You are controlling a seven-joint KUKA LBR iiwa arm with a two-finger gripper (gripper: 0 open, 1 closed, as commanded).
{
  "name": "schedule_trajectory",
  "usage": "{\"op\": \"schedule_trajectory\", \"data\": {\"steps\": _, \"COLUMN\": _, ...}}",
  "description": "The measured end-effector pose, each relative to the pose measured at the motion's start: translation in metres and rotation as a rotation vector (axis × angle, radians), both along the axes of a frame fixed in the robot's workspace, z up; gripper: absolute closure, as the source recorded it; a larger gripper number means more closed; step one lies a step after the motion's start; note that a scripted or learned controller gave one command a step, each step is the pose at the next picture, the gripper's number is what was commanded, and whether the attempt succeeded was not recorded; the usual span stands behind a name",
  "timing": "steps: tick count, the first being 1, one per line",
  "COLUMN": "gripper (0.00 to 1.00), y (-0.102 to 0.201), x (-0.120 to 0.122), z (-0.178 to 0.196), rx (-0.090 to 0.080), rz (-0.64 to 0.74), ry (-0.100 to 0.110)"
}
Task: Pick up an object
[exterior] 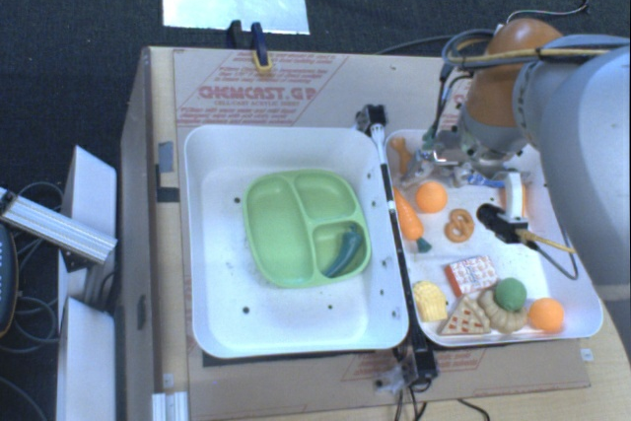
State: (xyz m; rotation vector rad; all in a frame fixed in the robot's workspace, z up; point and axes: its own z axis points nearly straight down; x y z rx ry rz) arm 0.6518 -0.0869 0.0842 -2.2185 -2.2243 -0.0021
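Pick hasn't really happened yet, going by this shot. The gripper (446, 161) is down low over the 12 o'clock end of the right bin (570, 273), and nothing can be seen clamped in it. Whether it's open or closed can't be made out from up here, the wrist hides too much. Closest candidate looks like the small orange ball (431, 197), sitting just at 6 o'clock of the gripper, close to it but seemingly not touched. Everything else lies loose on the bin floor: a carrot (407, 218) along the 9 o'clock wall, a pretzel (458, 226) near the middle, then down at the 6 o'clock end the corn (428, 297), pizza slice (461, 318), a red-and-white packet (471, 273), a green ball (510, 293) and an orange (545, 314). The left bin (222, 212) just has the green divided plate (286, 222) with a dark green veggie (345, 251) in its 4 o'clock compartment, well away from the arm. So the reach seems done, while the grab and the lift are both left to do.
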Motion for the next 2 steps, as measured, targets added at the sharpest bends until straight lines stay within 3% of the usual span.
{"op": "schedule_trajectory", "data": {"steps": 1, "gripper": 0.00, "y": -0.009, "x": -0.029, "z": 0.000, "rx": -0.002, "rz": -0.001, "ry": -0.001}}
{"op": "schedule_trajectory", "data": {"steps": 2, "gripper": 0.00, "y": -0.001, "x": 0.009, "z": -0.001, "rx": 0.003, "rz": -0.004, "ry": 0.020}}
